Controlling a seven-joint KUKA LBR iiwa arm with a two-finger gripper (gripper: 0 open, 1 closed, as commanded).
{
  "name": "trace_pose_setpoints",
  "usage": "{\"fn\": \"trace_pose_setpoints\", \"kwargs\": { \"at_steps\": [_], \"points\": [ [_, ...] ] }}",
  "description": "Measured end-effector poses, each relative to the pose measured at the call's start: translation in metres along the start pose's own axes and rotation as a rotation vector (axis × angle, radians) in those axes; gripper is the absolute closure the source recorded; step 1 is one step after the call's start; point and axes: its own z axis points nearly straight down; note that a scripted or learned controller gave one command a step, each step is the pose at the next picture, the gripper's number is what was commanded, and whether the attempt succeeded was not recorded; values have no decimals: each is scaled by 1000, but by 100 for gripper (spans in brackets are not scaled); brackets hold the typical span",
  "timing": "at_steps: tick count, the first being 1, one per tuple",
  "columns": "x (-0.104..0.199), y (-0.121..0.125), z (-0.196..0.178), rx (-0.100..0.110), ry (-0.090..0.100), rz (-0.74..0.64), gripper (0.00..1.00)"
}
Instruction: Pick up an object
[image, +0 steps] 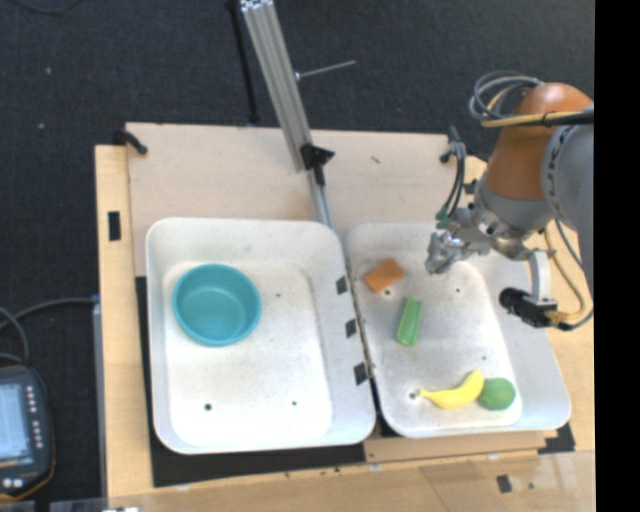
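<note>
My gripper (438, 262) hangs over the back part of the right bin (520, 350), a little to the right of an orange block (383, 276). Nothing shows between its fingers. A green cylinder (409, 322) lies in the middle of that bin, below and left of the gripper. At the bin's front a yellow banana (452, 392) rests beside a green ball (497, 394). A teal bowl (217, 303) sits in the left bin (290, 400).
A slanted metal pole (290, 110) rises from behind the bins, ending near the seam between them. The grey arm with its orange band (530, 140) reaches in from the right. A small screen (18, 420) sits off the bench at far left.
</note>
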Motion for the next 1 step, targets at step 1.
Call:
{"fn": "trace_pose_setpoints", "kwargs": {
  "at_steps": [1],
  "points": [
    [-1, 2, -33, 2, 0, 0, 100]
  ]
}}
